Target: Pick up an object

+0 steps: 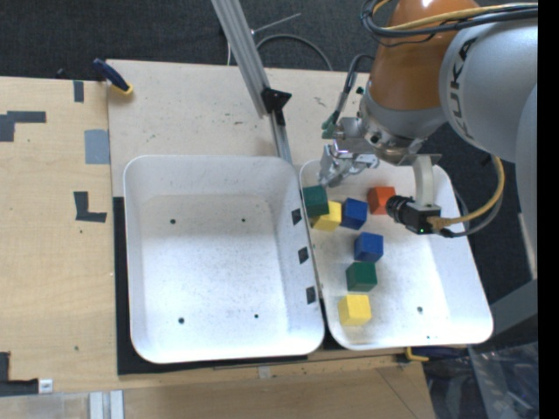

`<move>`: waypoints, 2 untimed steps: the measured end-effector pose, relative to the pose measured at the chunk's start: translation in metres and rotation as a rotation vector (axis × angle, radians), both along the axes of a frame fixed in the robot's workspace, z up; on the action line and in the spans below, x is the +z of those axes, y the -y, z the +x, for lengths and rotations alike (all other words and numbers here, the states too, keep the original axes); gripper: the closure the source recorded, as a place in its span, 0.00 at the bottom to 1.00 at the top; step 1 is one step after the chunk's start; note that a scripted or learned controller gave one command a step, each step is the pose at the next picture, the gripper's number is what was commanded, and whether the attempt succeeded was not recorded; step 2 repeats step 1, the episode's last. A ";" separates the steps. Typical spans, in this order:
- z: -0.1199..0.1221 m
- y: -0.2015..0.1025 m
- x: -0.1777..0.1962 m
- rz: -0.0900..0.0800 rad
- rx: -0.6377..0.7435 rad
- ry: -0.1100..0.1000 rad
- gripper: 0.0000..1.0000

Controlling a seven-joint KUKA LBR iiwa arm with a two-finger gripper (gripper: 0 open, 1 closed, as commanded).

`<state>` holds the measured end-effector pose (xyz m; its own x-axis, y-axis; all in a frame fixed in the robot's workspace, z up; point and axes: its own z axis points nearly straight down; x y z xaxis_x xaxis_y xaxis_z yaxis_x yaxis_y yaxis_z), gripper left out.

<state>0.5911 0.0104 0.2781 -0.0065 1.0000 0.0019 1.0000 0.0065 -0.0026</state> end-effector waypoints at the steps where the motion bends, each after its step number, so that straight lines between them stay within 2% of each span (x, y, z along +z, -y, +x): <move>1: -0.013 -0.060 -0.019 0.000 0.001 -0.001 1.00; 2: -0.013 -0.060 -0.019 0.000 0.001 -0.001 1.00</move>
